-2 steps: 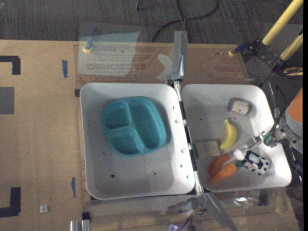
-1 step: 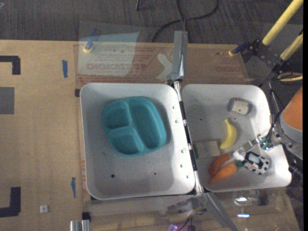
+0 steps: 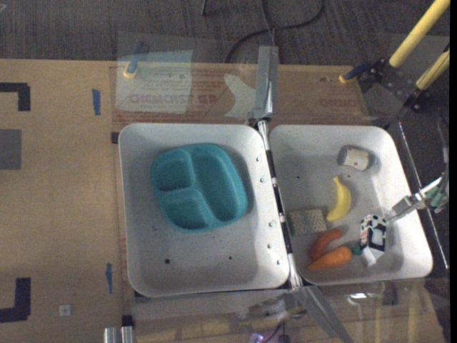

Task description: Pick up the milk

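The milk (image 3: 373, 232) is a small carton with black and white cow patches. It lies in the right bin (image 3: 400, 145), near that bin's front right corner. My gripper (image 3: 404, 207) comes in from the right edge, low over the bin. Its tip is just up and right of the carton, very close to it. Whether it touches the carton is unclear, as the gripper looks thin and blurred here.
Two carrots (image 3: 330, 251) lie just left of the milk, with a banana (image 3: 340, 199) and a tan sponge-like square (image 3: 308, 221) beyond. A grey cylinder (image 3: 355, 157) sits at the back. The left bin (image 3: 136, 191) holds a teal divided plate (image 3: 199, 186).
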Motion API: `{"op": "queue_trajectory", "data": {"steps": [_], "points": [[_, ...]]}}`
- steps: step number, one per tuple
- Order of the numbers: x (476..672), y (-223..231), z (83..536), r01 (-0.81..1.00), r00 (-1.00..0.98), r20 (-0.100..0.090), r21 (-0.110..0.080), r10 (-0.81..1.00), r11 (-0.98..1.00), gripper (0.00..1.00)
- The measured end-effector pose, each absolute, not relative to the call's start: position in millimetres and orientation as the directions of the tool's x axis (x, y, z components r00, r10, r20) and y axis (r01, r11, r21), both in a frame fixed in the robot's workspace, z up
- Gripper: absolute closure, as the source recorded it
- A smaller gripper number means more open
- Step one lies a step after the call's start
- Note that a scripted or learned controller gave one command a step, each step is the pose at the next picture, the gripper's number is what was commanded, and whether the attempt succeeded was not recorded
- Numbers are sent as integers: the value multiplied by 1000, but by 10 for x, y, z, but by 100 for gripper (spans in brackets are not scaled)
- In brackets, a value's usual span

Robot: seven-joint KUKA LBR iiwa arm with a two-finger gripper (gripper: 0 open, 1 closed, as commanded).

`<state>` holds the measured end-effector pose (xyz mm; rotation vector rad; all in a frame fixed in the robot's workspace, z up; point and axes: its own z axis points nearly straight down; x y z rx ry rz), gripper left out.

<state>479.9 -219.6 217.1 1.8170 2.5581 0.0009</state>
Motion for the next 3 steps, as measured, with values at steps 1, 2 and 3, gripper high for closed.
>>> {"op": "queue_trajectory", "data": {"steps": [1, 2, 3], "points": [[4887, -2190, 960, 971, -240, 1, 6, 971, 240, 0], [4892, -2223, 1071, 972, -235, -5, 9, 972, 235, 100], [5020, -1672, 1915, 983, -183, -1, 1, 983, 183, 100]]}}
